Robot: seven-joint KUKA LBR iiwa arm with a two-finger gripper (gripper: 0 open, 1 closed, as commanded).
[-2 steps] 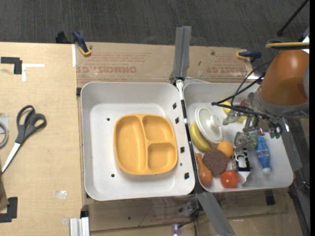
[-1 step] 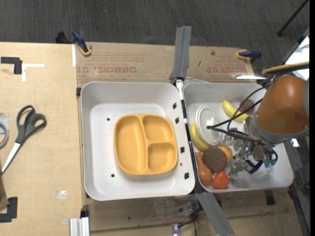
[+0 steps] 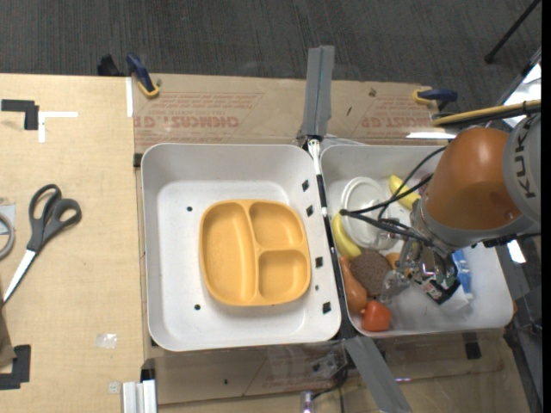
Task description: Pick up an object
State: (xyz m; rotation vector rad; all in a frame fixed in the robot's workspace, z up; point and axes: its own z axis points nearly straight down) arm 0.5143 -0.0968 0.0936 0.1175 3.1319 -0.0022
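The gripper (image 3: pixel 411 275) hangs low in the right bin (image 3: pixel 482 317) beside a brown lump (image 3: pixel 372 269), red tomato-like piece (image 3: pixel 375 317) and banana (image 3: pixel 346 237); its state cannot be told. Crowding risks a glancing miss. The left bin (image 3: pixel 164 231) holds an orange divided plate (image 3: pixel 255 252); scissors (image 3: pixel 41 226) lie on the plywood bench (image 3: pixel 69 317).

Orange-yellow divided plate (image 3: pixel 255 252) in white bin (image 3: pixel 164 231); yellow banana (image 3: pixel 345 239), red-orange pepper (image 3: pixel 375 317).
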